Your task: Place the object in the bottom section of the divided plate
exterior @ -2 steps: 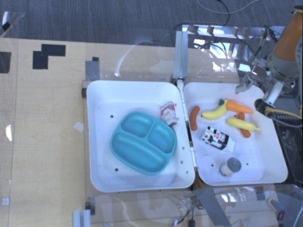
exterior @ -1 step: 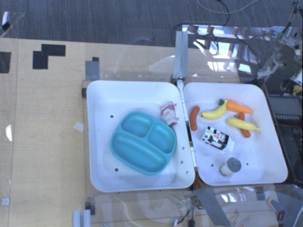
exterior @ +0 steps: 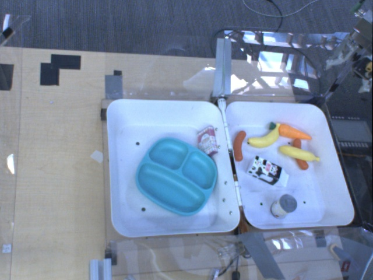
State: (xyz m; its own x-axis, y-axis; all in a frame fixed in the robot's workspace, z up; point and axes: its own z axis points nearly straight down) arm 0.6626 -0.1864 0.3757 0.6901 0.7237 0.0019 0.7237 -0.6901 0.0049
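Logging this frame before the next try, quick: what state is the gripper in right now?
Gripper: its state cannot be told. The blue divided plate sits in the left white bin with nothing lying in its sections.

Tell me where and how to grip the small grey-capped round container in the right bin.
Grip the small grey-capped round container across its round body, coming straight down from above. It seems to stand upright, cap up, near the front of the right white bin, apart from the black-and-white packet behind it. The open floor around it likely leaves room for the fingers on either side; any approach angle should suit a round shape.
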